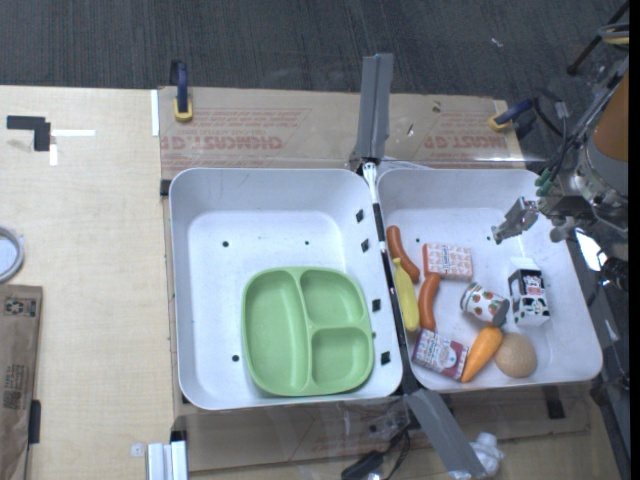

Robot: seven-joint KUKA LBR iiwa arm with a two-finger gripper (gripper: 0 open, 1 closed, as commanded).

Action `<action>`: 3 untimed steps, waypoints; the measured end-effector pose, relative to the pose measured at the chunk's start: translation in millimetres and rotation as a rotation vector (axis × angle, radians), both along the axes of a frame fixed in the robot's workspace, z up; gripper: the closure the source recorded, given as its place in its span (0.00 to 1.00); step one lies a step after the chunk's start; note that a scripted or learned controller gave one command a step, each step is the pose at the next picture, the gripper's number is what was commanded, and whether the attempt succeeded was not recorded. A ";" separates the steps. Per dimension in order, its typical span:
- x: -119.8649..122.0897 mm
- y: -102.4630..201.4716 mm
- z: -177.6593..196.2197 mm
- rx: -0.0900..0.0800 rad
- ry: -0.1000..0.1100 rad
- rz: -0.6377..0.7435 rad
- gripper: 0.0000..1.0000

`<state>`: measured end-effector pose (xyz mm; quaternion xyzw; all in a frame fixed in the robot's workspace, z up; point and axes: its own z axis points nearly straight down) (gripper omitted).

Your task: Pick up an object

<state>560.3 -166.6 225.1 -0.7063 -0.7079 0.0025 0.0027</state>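
The right bin (pixel 470 176) holds several toy foods: a red sausage (pixel 401 251), a yellow banana (pixel 405 293), an orange sausage (pixel 429 301), a pink carton (pixel 447 260), a small can (pixel 485 304), a black-and-white milk carton (pixel 529 296), a carrot (pixel 482 352), a tan egg-shaped piece (pixel 516 356) and a pink box (pixel 439 353). My gripper (pixel 512 220) hangs over the bin's upper right part, above and to the right of the pink carton. It is open, with nothing between its fingers, and sits apart from every object.
The left bin (pixel 200 268) holds a green divided plate (pixel 308 330). A grey divider post (pixel 375 108) stands between the bins at the back. Clamps (pixel 181 100) hold the cardboard behind. The arm's cables crowd the right edge.
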 end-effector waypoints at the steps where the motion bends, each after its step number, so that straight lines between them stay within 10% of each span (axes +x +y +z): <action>1: -13.9 -45.9 -81.7 0.002 0.000 0.136 0.00; 2: 13.3 -45.4 -135.9 0.013 -0.005 0.066 0.00; 3: -33.8 -47.8 -135.7 0.012 -0.005 0.145 0.00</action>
